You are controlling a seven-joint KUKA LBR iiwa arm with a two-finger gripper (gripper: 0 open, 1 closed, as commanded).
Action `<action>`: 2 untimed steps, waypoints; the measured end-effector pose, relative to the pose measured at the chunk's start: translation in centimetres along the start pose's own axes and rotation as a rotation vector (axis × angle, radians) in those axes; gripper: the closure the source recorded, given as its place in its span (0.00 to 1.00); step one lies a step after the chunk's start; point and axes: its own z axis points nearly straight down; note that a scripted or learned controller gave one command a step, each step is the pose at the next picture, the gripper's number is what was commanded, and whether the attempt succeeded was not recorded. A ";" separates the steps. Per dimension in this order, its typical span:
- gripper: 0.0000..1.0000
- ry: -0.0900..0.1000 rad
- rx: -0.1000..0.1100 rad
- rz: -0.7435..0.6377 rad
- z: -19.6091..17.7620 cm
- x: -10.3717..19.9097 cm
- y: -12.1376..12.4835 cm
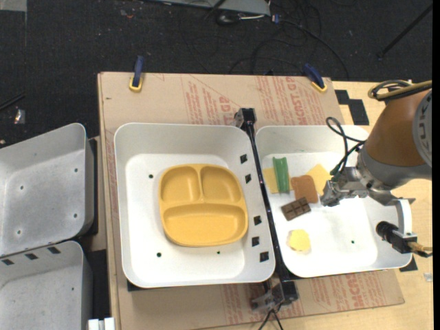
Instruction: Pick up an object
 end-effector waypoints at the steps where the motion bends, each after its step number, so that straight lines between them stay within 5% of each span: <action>1: 1.00 -0.002 -0.005 -0.002 -5.8 -0.1 -0.7; 2: 1.00 -0.002 -0.005 -0.003 -11.2 -0.4 -1.6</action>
